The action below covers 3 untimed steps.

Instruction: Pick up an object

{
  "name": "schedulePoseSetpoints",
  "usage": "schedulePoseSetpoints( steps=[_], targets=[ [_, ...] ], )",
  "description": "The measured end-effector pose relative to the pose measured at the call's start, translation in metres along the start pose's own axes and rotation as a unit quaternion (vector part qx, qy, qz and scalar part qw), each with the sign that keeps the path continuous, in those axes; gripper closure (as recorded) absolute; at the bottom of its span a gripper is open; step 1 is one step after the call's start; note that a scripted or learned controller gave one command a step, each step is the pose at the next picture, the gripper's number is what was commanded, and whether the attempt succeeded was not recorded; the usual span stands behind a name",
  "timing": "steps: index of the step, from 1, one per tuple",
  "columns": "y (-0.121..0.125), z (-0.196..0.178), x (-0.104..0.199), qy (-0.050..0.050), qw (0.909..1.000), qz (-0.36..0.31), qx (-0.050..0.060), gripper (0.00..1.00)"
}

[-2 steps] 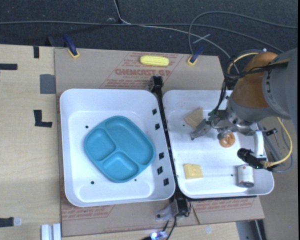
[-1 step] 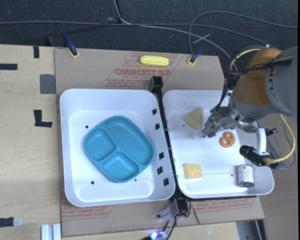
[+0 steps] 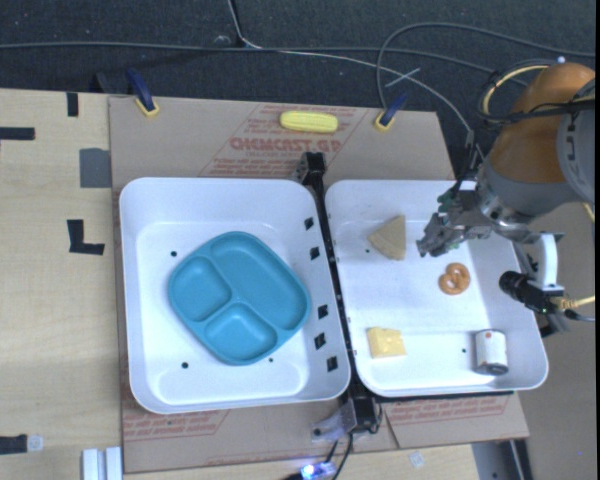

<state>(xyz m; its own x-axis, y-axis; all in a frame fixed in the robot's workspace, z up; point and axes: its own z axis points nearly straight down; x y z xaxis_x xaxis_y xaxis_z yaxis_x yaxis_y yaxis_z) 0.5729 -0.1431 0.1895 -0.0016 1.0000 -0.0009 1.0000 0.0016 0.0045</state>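
Pale wooden bench (image 3: 40,288) under a cardboard sheet, two white bins side by side. Nearest in the right bin (image 3: 420,378): yellow block (image 3: 385,342) and small can (image 3: 490,351). Farther in: pretzel (image 3: 455,279), tan wedge (image 3: 388,238), with the gripper (image 3: 432,245) between them (finger state impossible to tell). Likely to close on air or nudge the wedge aside if descending off-centre
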Motion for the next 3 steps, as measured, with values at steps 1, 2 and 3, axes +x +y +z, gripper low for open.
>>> schedulePoseSetpoints(
  steps=[1,2,3],
  targets=[
    [0.001,-0.053,0.0,0.0,1.0,0.0,0.0,1.0],
    [0.004,-0.059,0.053,0.001,1.0,-0.002,0.002,1.0],
    [0.005,-0.056,0.097,0.001,1.0,-0.002,0.003,1.0]
  ],
)
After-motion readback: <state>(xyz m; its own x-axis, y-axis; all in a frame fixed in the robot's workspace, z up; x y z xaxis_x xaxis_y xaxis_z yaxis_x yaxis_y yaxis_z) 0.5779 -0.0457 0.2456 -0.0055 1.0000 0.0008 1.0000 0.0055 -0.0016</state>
